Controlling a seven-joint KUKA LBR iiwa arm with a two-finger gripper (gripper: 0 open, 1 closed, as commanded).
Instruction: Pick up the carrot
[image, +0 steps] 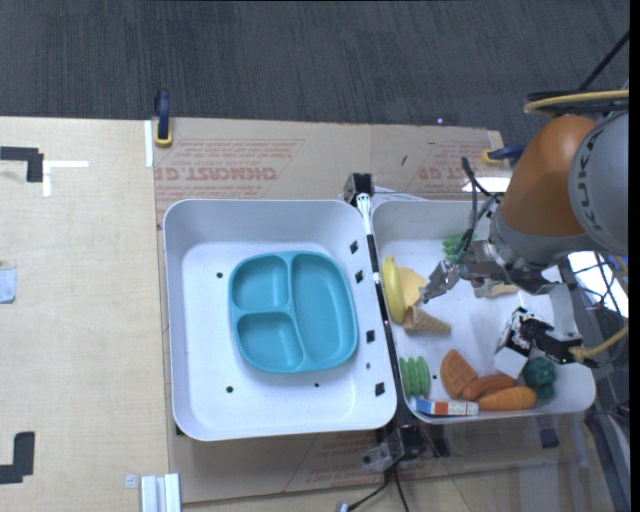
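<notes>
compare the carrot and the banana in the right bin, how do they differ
The orange toy carrot lies near the front edge of the right white bin, while the yellow toy banana lies against that bin's left wall. The carrot points across the bin; the banana runs front to back. The carrot tapers straight with a dark green top; the banana is curved. Both lie flat, and the claw hangs nearer the banana.

The gripper (438, 280) hangs over bare white floor in the right bin (455, 240); just to its left lies a banana (392, 288), just below it an ice cream cone (426, 321); further down, a waffle (458, 372), sausage (487, 385) and tube (446, 407) crowd the carrot (508, 399); the bin wall runs just beyond the carrot.
</notes>
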